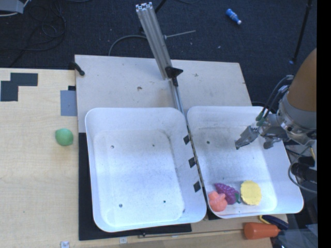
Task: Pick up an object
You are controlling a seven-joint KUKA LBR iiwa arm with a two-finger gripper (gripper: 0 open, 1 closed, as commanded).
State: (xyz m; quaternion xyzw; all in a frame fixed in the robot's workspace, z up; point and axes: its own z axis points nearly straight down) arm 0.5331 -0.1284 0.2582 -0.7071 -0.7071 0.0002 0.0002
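Grey jaws (254, 140) blurred, purple toy (226, 190) half-hidden

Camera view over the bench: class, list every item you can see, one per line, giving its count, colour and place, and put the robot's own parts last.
Bins: two, white, side by side on the bench.
Yellow object: one, near corner of the right bin.
Purple object: one, beside the yellow one.
Orange-pink object: one, against the purple one.
Green ball: one, on the wooden surface left of the bins.
Orange item: one, below the right bin.
Blue item: one, on the dark floor.
Metal rail: one, grey, behind the bins.
Gripper: one, grey, over the right bin.
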